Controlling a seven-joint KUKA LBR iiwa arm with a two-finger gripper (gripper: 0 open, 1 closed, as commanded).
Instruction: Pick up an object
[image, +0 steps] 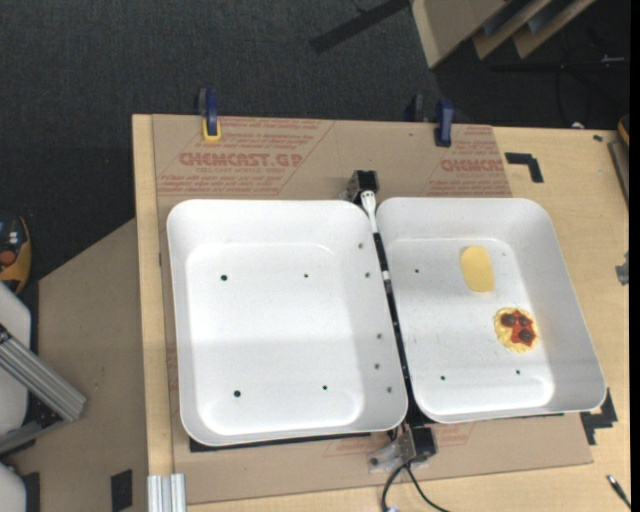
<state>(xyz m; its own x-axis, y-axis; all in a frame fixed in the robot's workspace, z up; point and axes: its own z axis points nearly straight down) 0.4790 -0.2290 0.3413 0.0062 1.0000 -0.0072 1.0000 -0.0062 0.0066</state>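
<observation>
Camera view: you have two white bins side by side on the bench (300, 150). The left bin (190, 330) and the right bin (560, 290) touch along their inner rims. Both candidates lie in the right bin, toward its far right side.

The yellow piece (478, 269) is a smooth, rounded oval lying flat. Just beside it, nearer you, sits a round disc (517, 329) with red and dark blotches on a pale yellow base. The two are close but apart.

Judging by their look, both are light toy foods, probably soft or plastic. Neither seems fragile. The yellow piece looks slick, so close across its narrow width. The disc looks low and flat, so you would need to come right down to the bin floor and pinch it across the rim; expect it to slip out.
</observation>
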